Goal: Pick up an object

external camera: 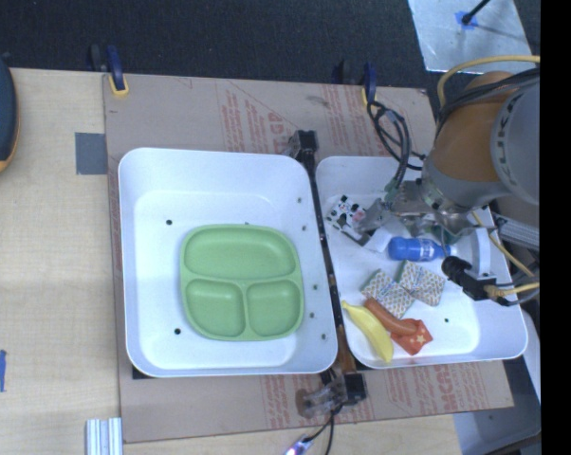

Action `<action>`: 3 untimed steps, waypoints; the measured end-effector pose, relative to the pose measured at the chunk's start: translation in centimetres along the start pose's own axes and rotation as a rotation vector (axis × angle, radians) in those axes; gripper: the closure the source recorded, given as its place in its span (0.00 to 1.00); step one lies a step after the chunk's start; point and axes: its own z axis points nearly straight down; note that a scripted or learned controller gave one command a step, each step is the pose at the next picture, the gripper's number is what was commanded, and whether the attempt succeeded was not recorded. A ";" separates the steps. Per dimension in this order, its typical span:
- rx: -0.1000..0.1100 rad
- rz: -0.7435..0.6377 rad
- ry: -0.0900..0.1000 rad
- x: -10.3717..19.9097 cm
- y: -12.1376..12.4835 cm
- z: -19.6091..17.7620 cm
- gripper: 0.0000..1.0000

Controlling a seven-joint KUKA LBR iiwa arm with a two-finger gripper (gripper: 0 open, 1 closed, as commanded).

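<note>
While the grey arm with its orange band reaches in from the right, its gripper [420, 218] hangs low over the upper part of the right bin [494, 349], and whether it is released or clenched cannot be told from this angle, since the wrist hardware covers the tips. Nothing can be seen held in it. Directly below the gripper in the picture, just beside it, lies a blue bottle [416, 248], its long axis running left to right across the bin; this looks like the nearest candidate to pick. A small black-and-white object [342, 213] sits to the gripper's left, near the bin's inner wall. Further toward the near edge lie two patterned packets [406, 287], touching each other, and beyond them a yellow banana [369, 328] and a red pepper [402, 328], side by side, both slanting down to the right. The left bin [143, 254] holds a green divided plate [240, 281], well apart from the arm. To take the bottle, the tool would likely need a short move toward the near edge, closing across the bottle's narrow width.
</note>
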 end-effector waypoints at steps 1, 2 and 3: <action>-0.008 0.002 -0.005 -10.1 5.8 0.6 0.00; 0.011 0.001 -0.002 -9.9 -2.1 2.0 0.00; 0.025 -0.003 0.003 -6.5 4.9 2.7 0.00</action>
